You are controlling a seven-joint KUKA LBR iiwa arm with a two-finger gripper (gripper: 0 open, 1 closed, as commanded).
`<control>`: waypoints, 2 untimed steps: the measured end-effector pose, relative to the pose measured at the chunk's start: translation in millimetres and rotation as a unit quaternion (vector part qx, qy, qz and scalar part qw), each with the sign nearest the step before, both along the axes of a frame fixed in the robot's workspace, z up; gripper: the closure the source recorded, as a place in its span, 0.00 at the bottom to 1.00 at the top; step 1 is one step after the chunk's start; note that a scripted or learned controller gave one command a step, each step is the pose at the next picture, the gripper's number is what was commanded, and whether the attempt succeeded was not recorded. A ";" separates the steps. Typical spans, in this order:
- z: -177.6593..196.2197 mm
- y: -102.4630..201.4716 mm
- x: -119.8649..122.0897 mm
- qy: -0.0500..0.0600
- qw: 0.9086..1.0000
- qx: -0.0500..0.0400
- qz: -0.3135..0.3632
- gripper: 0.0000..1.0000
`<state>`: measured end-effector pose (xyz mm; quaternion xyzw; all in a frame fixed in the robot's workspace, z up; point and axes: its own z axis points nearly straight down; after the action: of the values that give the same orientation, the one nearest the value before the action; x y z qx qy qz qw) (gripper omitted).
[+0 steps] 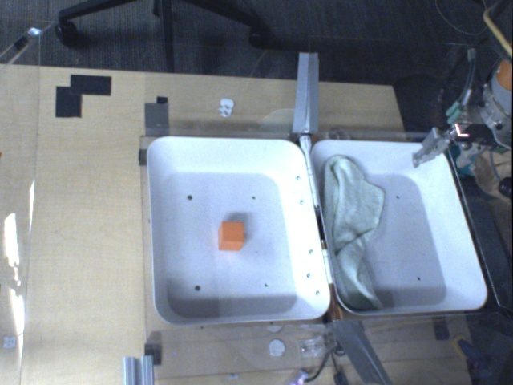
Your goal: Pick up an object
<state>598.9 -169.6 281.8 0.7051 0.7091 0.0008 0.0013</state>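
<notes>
Eyeing the orange cube [232, 236] sitting mid left bin [172, 215]: I am judging it light, rigid, best pinched across flat sides. Gripper [429, 149] is hovering over the right bin's [449, 239] far-right corner; its grip state I cannot tell.

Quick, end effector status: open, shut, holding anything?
End effector: over the right white bin's top right corner; whether open or shut cannot be told; nothing visibly held.

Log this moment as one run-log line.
pincer: over right bin's top-right corner | orange block: left bin | cloth: right bin | pick: not yet done
</notes>
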 end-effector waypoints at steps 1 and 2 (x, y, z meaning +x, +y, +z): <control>-185.1 31.1 -38.5 -0.001 0.999 0.001 -0.051 0.00; -174.4 32.2 -37.0 -0.003 0.999 0.001 -0.051 1.00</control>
<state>561.9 -137.4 107.4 0.7402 0.6724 0.0032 0.0028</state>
